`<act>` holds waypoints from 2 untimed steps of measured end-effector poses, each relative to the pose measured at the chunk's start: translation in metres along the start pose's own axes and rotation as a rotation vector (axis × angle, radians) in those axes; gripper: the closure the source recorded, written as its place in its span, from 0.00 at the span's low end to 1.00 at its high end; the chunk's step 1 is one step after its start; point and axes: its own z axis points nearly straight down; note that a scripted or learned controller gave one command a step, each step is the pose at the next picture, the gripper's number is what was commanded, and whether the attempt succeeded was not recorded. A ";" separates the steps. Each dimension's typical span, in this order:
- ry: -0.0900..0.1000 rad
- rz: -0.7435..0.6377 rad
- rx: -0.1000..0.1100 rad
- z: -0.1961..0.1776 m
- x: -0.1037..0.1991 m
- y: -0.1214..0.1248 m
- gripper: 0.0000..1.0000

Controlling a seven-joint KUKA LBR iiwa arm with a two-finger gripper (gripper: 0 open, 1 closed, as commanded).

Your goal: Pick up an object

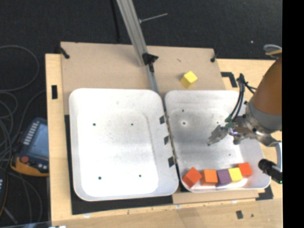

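Grey arm (268,99) slants leftward, its gripper (217,136) low over right bin (199,103)

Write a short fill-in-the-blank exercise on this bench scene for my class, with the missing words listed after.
1. The yellow cube outside the bins lies on the ____.
2. The row of cubes lies in the ____ bin.
3. The gripper hangs over the ____ bin.
4. The row holds ____ cubes.

Missing words: bench; right; right; five
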 end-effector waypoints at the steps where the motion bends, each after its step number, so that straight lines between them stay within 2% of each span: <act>1: -0.002 -0.014 -0.004 -0.109 -0.024 0.005 0.00; 2: -0.002 -0.017 -0.005 -0.258 -0.020 0.030 0.00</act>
